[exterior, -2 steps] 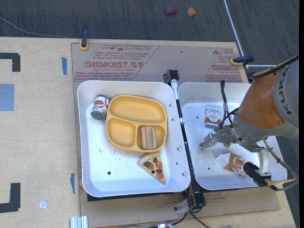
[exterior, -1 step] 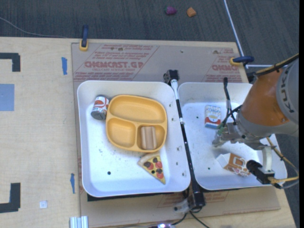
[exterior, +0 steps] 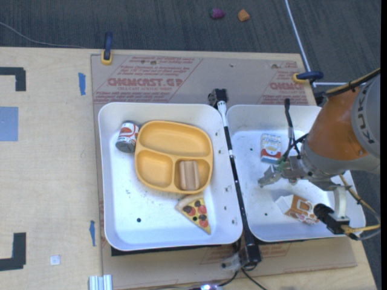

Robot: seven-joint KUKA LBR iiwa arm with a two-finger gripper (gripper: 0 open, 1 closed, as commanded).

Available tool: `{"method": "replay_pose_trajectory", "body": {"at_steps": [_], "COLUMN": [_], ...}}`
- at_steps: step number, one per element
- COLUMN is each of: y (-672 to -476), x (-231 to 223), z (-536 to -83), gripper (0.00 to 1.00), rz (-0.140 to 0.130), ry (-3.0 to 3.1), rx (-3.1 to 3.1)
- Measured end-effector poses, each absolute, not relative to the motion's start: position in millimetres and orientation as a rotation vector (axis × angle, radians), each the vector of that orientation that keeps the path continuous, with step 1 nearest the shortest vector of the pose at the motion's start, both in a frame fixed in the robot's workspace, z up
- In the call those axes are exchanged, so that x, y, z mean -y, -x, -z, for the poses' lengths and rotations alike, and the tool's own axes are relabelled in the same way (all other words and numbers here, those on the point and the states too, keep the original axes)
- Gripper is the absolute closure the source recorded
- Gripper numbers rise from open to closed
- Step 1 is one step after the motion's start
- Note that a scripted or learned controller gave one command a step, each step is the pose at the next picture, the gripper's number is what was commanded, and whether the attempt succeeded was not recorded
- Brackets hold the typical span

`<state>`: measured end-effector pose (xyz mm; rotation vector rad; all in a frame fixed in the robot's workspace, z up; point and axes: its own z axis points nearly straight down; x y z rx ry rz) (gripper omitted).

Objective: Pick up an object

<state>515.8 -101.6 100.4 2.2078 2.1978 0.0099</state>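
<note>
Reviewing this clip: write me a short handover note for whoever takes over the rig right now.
Gripper: low over the right bin, near its middle; nothing visibly between its fingers, open or shut unclear.
Right bin: a small red-and-white carton near the back, an orange-and-white packet toward the front.
Left bin: a yellow divided tray with a brown block in its front right compartment, a can on its side touching the tray's left edge, a toy pizza slice in front of the tray.
Done: no pick confirmed.
Left: grasp and lift an object.
</note>
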Motion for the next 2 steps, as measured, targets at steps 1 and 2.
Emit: {"method": "replay_pose_trajectory", "body": {"at_steps": [1, 2], "y": [-485.0, -486.7], "x": [93, 97], "z": [-89, -101], "gripper": [0.00, 1.00], "rz": [-0.016, -0.015], "ry": [-2.207, -2.203], "rx": [-2.208, -2.194]}}
